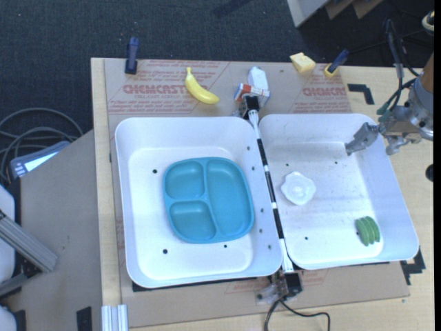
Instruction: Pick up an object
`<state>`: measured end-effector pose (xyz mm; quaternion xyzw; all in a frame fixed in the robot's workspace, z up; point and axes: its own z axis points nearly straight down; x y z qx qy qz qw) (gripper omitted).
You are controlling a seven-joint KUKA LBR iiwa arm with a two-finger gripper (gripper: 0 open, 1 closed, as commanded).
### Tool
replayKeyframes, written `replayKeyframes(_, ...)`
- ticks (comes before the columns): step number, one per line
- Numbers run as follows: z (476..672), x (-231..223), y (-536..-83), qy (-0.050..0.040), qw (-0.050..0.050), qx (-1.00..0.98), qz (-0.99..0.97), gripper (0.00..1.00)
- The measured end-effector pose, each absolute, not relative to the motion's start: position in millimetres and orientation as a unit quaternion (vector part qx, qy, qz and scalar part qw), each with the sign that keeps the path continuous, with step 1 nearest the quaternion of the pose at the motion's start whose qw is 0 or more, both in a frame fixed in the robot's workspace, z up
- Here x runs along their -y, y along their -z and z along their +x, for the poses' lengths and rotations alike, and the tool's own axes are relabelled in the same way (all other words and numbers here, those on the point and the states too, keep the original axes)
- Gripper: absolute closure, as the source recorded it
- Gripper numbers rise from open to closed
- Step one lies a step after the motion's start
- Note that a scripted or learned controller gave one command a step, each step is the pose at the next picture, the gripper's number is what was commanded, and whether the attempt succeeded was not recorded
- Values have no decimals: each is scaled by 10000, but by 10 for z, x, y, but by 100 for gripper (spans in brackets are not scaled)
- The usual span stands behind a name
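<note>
— Gripper point(372, 138) status, please?

— Poised over the far right corner of the right bin point(324, 126), arm entering from the right. One grey finger shows against the white floor; whether the pair is spread or pressed together, I cannot tell from where I stand. Nothing visibly between them.

— Candidate objects?

— Two in that bin. White crumpled piece point(298, 188) near the left wall, about midway along it. Green ridged object point(368, 230) toward the near right corner. Both well apart from the gripper. The left bin point(138, 254) carries a blue divided plate point(207, 199) at its centre. A banana point(200, 89) lies on the bench beyond the bins.

— Risks?

— In my judgement, three. The white piece barely contrasts with the bin floor, so a descent could miss it. The green object looks rounded and may roll clear as fingers close. A descent near either wall could snag the rim.
</note>
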<state>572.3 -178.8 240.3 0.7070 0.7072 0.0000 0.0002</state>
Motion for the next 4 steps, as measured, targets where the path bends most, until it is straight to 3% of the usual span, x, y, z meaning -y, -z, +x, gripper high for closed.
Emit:
replayKeyframes(1, 6522, 1982, -1709, 0, 8, -7076, 7066, 0)
replayKeyframes(2, 6504, 2240, -2023, -2, 15, -7073, 7069, 0)
replayKeyframes(3, 6665, 2213, -1101, -5, -23, -7080, 7062, 0)
replayKeyframes(4, 5517, 1823, -841, 3, -8, -7069, 7073, 0)
